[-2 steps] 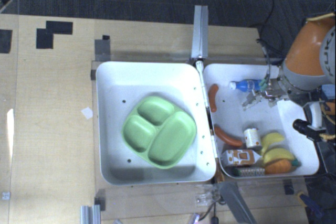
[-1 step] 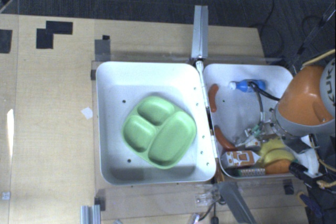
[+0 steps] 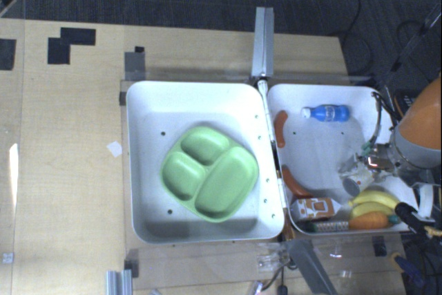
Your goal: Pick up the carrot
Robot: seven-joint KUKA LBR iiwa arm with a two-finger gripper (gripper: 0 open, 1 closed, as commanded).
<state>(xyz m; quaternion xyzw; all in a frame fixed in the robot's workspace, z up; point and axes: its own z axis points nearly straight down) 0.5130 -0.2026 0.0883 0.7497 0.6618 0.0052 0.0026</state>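
Note:
Two slim orange-red pieces lie in the right bin point(image 3: 324, 97). One, the carrot point(image 3: 280, 129) by its look, lies along the bin's left wall. The other, a browner orange piece point(image 3: 297, 184), lies slanted lower down by the same wall. My gripper point(image 3: 356, 175) hangs low over the bin's right half, well to the right of both pieces and just above the banana. Nothing shows in its grasp. The grey arm with its orange band point(image 3: 421, 128) comes in from the right edge.
A blue bottle point(image 3: 326, 112) lies at the right bin's far side. A banana point(image 3: 376, 202), an orange fruit point(image 3: 369, 220), a small box point(image 3: 314, 207) and a dark item point(image 3: 324, 226) crowd its near edge. A green divided plate point(image 3: 210, 173) sits in the left bin point(image 3: 148, 121).

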